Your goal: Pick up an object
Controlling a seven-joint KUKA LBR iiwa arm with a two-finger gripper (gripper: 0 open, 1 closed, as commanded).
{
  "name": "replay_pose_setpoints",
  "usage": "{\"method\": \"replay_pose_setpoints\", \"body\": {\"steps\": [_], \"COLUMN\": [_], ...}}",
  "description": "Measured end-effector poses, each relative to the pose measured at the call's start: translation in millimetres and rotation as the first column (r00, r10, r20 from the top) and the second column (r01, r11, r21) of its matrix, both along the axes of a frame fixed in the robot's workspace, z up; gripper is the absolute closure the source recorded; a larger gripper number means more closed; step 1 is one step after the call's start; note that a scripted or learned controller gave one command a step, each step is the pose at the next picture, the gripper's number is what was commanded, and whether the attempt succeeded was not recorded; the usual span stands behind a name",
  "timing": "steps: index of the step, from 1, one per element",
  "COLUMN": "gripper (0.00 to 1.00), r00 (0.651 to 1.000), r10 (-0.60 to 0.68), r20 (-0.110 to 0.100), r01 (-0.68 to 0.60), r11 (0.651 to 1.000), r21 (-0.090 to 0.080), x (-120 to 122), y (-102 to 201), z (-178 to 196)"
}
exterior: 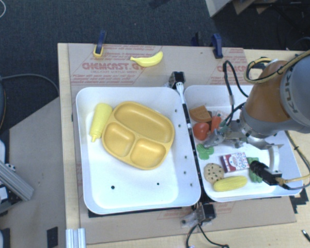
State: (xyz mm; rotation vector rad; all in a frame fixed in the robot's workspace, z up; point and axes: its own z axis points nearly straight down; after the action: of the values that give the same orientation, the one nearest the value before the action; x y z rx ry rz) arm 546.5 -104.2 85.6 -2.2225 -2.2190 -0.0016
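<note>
Reaches from the right with the grey and orange arm (271, 99), putting the gripper (223, 135) low in the right bin (289, 190), just beside a red tomato (201, 130) and an orange piece (215, 123); impossible to tell whether open, closed or gripping anything. Around it in that bin, shows a brown bread piece (200, 112), a green leafy piece (205, 151), a chocolate-chip cookie (213, 172), a small red and white carton (234, 162) and a corn cob (230, 183). Keeps a yellow divided plate (139, 134) and a yellow squeeze bottle (99, 120) in the left bin (134, 195), with a banana (149, 59) on the bench beyond.
</note>
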Motion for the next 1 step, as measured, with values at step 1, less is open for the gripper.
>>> {"method": "replay_pose_setpoints", "body": {"steps": [1], "gripper": [1.0], "r00": [1.0], "r10": [-0.001], "r20": [0.007], "r01": [0.001], "r11": [1.0], "r21": [0.0], "x": [1.9], "y": [0.4], "z": [12.9]}}
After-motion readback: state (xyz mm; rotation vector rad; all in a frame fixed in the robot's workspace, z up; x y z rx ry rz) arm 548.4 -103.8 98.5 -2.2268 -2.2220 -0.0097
